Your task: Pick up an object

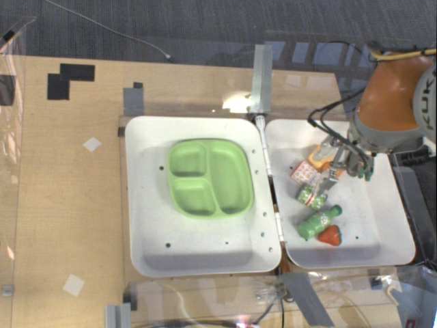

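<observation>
Objects for picking are gathered in the right bin [382, 244], all close to the gripper [334, 172]: a small green can [311, 197] is seen just below its tip, a red-and-white packet [304, 172] just to its left, an orange item [319, 160] beside it at upper left, and a green bottle [317, 223] touching a red strawberry [330, 236] further below. Whether anything is gripped cannot be told. Well to the left, a green divided plate [208, 178] is held in the left bin [147, 238].
</observation>
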Robot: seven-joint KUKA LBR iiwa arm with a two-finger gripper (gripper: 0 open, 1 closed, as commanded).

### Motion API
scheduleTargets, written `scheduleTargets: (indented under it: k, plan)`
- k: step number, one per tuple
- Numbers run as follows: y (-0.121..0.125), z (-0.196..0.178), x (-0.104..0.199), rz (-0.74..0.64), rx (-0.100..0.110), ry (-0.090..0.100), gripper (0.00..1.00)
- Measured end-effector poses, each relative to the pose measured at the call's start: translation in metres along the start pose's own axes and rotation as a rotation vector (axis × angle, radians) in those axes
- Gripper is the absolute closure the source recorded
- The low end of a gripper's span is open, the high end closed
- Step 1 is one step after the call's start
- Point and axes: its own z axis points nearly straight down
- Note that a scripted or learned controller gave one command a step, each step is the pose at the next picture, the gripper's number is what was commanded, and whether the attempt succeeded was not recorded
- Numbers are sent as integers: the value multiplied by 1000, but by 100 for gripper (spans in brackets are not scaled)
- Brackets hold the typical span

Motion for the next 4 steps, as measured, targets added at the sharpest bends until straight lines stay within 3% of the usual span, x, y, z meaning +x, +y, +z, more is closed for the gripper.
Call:
scheduleTargets:
  k: [1, 2, 3, 4]
  plan:
    - [4, 23, 5, -222, -3, -34, 0]
    - [28, 44, 0, 22, -5, -40, 0]
    - [30, 27, -6, 17, -8, -64, 100]
    - [83, -44, 12, 460, -7, -10, 100]
